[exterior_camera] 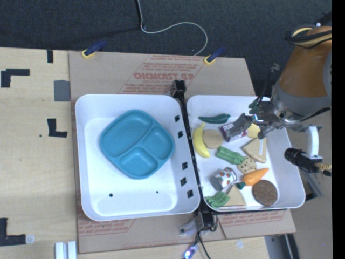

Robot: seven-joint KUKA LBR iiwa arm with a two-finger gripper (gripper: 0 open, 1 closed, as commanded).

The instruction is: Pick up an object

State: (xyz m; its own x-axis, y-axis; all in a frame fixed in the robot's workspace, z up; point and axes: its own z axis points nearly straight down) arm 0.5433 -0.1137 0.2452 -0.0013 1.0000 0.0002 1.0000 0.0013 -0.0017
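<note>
The right-hand shallow white bin holds the things to pick from, a crowded heap of toy food. A yellow plastic banana lies along its left wall, with a dark green chilli pepper at the far side and a pale tan round piece touching the banana. Toward the middle lies a knobbly green pickle-like piece; nearer sit an orange carrot, a brown round cookie-like disc, a pale wedge and a small grey-and-white object too jumbled to identify.

The two-finger gripper hangs over the far middle of this bin, above a small dark purplish item (what it is cannot be made out). Whether the fingers are spread or closed, or touch anything, I cannot tell; they blur into the clutter. The grey arm with its orange band is cut off at the right edge.

The left white bin carries a blue divided plastic plate.
</note>
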